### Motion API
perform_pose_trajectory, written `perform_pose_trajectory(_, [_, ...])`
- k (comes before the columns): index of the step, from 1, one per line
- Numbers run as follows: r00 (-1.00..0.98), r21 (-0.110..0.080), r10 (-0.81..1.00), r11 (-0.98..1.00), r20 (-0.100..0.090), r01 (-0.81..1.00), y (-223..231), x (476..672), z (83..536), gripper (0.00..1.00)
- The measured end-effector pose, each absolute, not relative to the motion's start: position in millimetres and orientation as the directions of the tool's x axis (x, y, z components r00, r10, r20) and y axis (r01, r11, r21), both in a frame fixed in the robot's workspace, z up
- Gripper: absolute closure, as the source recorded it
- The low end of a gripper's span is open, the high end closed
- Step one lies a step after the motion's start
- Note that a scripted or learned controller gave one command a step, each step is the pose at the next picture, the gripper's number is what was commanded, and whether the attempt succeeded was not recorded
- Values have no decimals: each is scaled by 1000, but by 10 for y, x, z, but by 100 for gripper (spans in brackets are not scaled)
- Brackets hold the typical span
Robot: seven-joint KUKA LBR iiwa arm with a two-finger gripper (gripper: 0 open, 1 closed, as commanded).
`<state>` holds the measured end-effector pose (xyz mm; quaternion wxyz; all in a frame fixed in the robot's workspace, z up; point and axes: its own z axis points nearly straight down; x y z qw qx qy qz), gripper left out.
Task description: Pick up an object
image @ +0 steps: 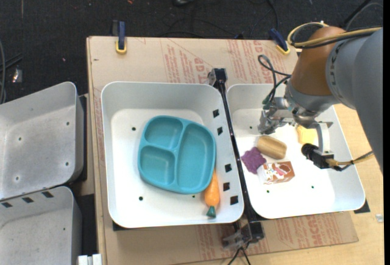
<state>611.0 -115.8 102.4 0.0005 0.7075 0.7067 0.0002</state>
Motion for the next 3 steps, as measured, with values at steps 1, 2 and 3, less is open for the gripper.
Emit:
perform_pose_trajectory(1, [2,4,1000,-2,-1,1000,-1228,6075,1492,100])
perform_pose_trajectory(2, [2,6,1000,-2,-2,1000,-1320,6043,2057,100])
perform_pose_trajectory(3, [-2,8,1000,3,-2,1000,-1330,6053,2702,100])
